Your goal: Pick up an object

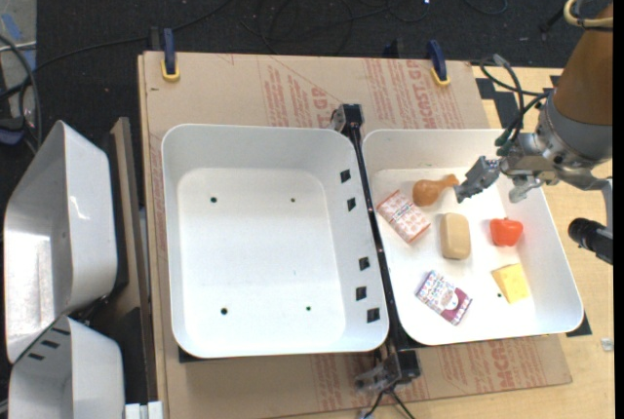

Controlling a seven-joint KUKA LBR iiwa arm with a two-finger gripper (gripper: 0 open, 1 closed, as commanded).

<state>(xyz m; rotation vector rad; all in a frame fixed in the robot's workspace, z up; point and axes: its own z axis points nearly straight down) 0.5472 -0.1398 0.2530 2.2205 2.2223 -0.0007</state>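
The cardboard sheet (292, 86) under both bins carries red printing, reversed and upside down from here; I cannot read it with any confidence. The small pink-and-white packet (403, 216) and the purple-and-white packet (444, 297) both bear printing too small to make out.

All the loose things sit in the right bin (409, 149). Taking the tan oval block (454, 236) as the marker: the pink-and-white packet lies just to its left, near the divider between the bins; the brown drumstick-shaped toy (433, 189) lies above it; the red pepper-like toy (505, 231) sits to its right; the yellow wedge (511, 283) lies lower right; the purple packet lies below, slightly left.

The hand (483, 178) hangs above and right of the tan block, close beside the drumstick's narrow end, pointing left. Whether its fingers are apart or together I cannot tell; nothing visible sits between them. The grey arm (575, 130) with its orange band comes in over the bin's right rim.

The left bin (258, 232) shows bare white floor. Blue-and-yellow clamps (170, 57) pin the cardboard's far edge to the counter, and black cables (322, 8) trail across the dark floor beyond.
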